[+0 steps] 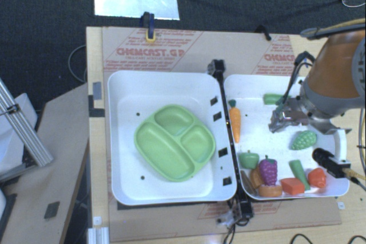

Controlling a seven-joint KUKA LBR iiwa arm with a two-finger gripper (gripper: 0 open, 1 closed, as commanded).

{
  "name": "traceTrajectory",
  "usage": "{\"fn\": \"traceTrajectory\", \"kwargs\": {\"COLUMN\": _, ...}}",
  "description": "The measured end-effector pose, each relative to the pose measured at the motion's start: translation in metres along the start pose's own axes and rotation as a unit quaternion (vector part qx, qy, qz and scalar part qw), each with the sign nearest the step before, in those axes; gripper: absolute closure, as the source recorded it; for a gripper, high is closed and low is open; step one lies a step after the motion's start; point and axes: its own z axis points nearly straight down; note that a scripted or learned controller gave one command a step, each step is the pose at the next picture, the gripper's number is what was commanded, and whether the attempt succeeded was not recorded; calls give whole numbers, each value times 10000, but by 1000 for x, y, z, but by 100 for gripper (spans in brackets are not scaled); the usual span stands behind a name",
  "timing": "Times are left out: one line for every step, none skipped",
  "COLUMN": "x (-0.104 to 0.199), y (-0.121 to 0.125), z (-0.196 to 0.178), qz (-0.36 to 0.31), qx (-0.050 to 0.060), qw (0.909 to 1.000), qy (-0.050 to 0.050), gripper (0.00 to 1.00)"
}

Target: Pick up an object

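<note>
the gripper (278, 121) hangs over the right bin (251, 86), toward that bin's middle. its metal fingers (277, 123) point down and toward the left bin (123, 100). whether the fingers are spread or closed cannot be told at this resolution; nothing is seen between them. the fingertips sit above bare white floor of the right bin, apart from every toy.

positions below are given relative to the gripper.

- carrot (234, 121): well to the left of the gripper, just beside the divider between the two bins. its long axis runs from the far side of the bin to the near side, green top at the far end, tip at the near end.
- green bumpy fruit (303, 139): near the gripper, to its right and nearer the camera. its long axis runs roughly left to right with a slight tilt.
- green piece (272, 99): just beyond the gripper on the far side, partly hidden by the arm, long axis left to right.
- purple grapes (267, 168): nearer the camera than the gripper, in the cluster along the near wall, next to a green pepper (249, 158), a red block (292, 185) and a tomato (317, 178).

the left bin holds a green divided plate (174, 143), well to the left of the gripper.
</note>
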Motion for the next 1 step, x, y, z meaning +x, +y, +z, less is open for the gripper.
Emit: {"fn": "traceTrajectory", "kwargs": {"x": 0, "y": 1, "z": -21, "qz": -2, "qx": 11, "qw": 10000, "qy": 2, "gripper": 100}}
